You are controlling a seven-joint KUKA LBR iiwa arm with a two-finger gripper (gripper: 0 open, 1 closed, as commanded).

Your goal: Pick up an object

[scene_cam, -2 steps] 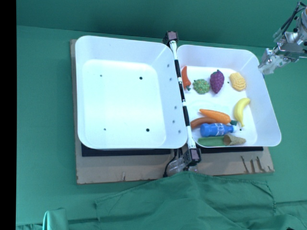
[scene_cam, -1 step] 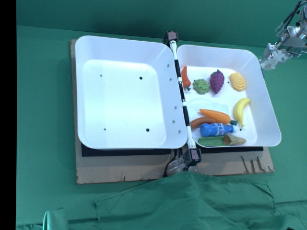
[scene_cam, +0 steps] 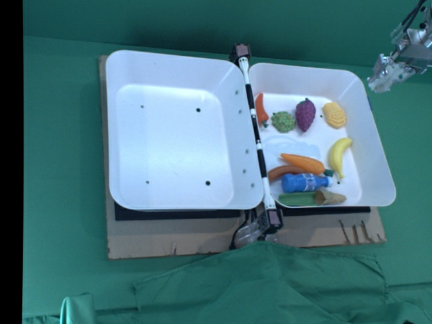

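The right bin (scene_cam: pixel 378 160) holds several toy foods: a purple grape bunch (scene_cam: pixel 305 114), a green broccoli-like piece (scene_cam: pixel 283 121), a yellow corn piece (scene_cam: pixel 334 115), a banana (scene_cam: pixel 339 156), an orange carrot (scene_cam: pixel 303 163), a blue bottle (scene_cam: pixel 304 182), a green cucumber (scene_cam: pixel 295 199), an ice-cream cone (scene_cam: pixel 330 196) and an orange chili (scene_cam: pixel 260 109). My gripper (scene_cam: pixel 383 77) hangs at the upper right, above and outside the right bin's far right corner, well away from the toys. Nothing shows between its fingers.
The left bin (scene_cam: pixel 135 73) lies beside the right one, with a black-and-white divider bar (scene_cam: pixel 255 133) between them. Both rest on a cardboard sheet (scene_cam: pixel 162 238) on green cloth. A fold of green fabric (scene_cam: pixel 270 282) bunches at the front.
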